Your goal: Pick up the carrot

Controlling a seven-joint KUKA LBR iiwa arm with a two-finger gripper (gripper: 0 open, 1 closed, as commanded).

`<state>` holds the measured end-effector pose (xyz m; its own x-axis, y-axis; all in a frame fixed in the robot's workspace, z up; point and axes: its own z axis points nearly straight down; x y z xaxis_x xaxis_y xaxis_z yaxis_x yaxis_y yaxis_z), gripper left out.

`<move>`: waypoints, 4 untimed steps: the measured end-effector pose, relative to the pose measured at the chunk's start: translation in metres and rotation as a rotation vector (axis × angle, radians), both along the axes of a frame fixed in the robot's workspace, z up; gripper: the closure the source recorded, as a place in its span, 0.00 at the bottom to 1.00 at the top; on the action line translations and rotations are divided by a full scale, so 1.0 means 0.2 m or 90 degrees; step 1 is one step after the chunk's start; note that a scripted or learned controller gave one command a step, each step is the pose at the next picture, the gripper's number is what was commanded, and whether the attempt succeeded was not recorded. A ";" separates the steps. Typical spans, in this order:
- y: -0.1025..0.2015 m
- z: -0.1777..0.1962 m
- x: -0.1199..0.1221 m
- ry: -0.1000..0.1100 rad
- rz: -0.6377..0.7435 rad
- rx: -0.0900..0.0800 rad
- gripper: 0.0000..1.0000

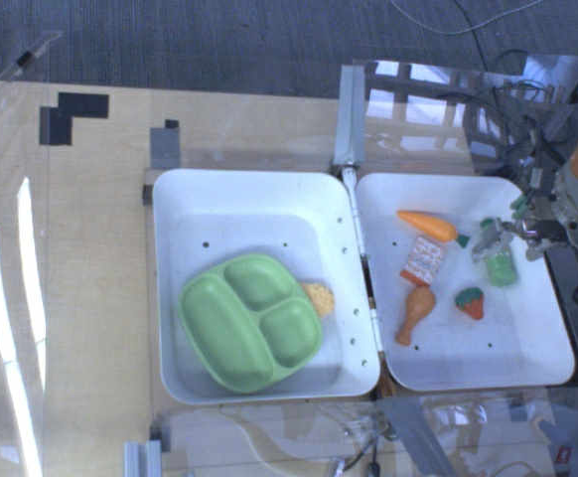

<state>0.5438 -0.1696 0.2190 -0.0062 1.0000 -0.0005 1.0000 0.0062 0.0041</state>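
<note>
Carrot waiting in the right bin, tool off to its 3 o'clock side.

The carrot (427, 225) lies flat toward 11 o'clock in the right bin (557, 361), apart from the tool (515, 237), which sits at the bin's 3 o'clock edge above a green toy (502, 267); I cannot tell how wide it stands. The carrot is orange, tapered to a point on its left, with a green stub at its right end. Just at its 6 o'clock lies a small carton (423, 260), so a low or skewed approach could likely nudge or catch the carton instead. The tapered, smooth body may also slip out if gripped near the thin tip. A drumstick (415, 312) and strawberry (470, 303) lie further toward 6 o'clock.
</note>
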 end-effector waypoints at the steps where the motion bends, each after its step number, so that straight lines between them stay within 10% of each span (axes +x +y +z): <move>1: -0.04 -0.24 0.27 -0.001 0.105 -0.001 0.00; 2: 0.11 -0.64 0.64 -0.002 0.163 -0.003 0.00; 3: 0.11 -0.60 0.64 -0.002 0.167 -0.004 1.00; 4: 0.49 -0.14 0.60 -0.003 0.004 0.000 1.00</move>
